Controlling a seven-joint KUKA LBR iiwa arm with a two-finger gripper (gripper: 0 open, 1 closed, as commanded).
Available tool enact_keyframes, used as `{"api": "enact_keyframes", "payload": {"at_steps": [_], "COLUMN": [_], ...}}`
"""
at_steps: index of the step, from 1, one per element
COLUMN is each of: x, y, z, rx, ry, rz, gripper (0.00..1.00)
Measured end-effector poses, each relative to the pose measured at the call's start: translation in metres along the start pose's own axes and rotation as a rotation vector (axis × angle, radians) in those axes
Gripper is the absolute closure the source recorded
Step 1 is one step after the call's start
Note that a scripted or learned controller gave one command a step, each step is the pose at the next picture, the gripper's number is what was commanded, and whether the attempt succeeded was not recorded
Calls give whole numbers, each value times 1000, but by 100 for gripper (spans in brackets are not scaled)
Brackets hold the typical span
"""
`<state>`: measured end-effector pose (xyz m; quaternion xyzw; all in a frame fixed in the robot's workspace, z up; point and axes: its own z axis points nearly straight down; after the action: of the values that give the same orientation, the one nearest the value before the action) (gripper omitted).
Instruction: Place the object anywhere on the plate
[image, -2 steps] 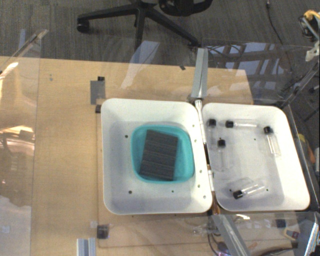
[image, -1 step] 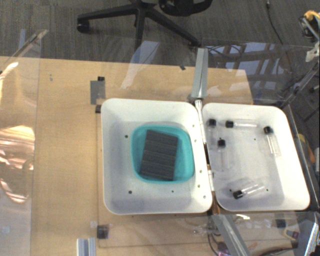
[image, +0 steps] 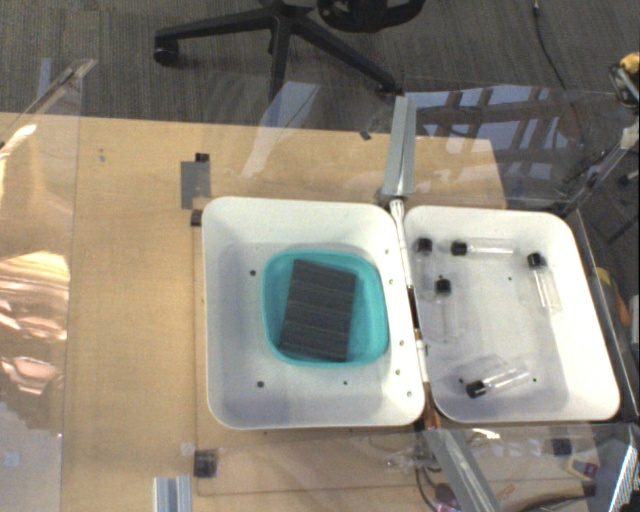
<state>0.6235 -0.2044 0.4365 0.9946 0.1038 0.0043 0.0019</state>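
Worktop: a light wooden worktop (image: 120, 300) is carrying two shallow white bins side by side, their inner edges touching.
Left bin: the shallow white plastic bin (image: 230, 330) is sitting near the middle of the worktop and is holding the plate.
Plate: a teal, rounded-square plate (image: 375, 320) is lying flat in the centre of the left bin, apart from all four walls.
Task object: a dark grey, ribbed rectangular block (image: 318, 310) is lying flat on the plate, inside its rim and slightly turned against the bin's sides. It is covering most of the plate's floor.
Right bin: the second shallow white bin (image: 590, 330) is sitting towards the worktop's right edge and is holding several small clear vials with black caps.
Vials: one capped vial (image: 485, 247) is lying along the far wall, another (image: 541, 280) near the far right corner, and a third (image: 497, 382) near the front wall. Two further black caps (image: 423, 245) (image: 442, 287) are showing near the inner wall; their bodies are too faint to make out.
Surroundings: a grey metal bar (image: 400, 150) is running back from the join between the bins. A black office chair base (image: 290, 30) is standing on the carpet beyond the worktop's far edge.
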Motion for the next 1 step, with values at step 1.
{"api": "enact_keyframes", "payload": {"at_steps": [1], "x": [-31], "y": [-6], "z": [0], "rx": [0], "ry": [0], "rz": [2], "gripper": [0]}}
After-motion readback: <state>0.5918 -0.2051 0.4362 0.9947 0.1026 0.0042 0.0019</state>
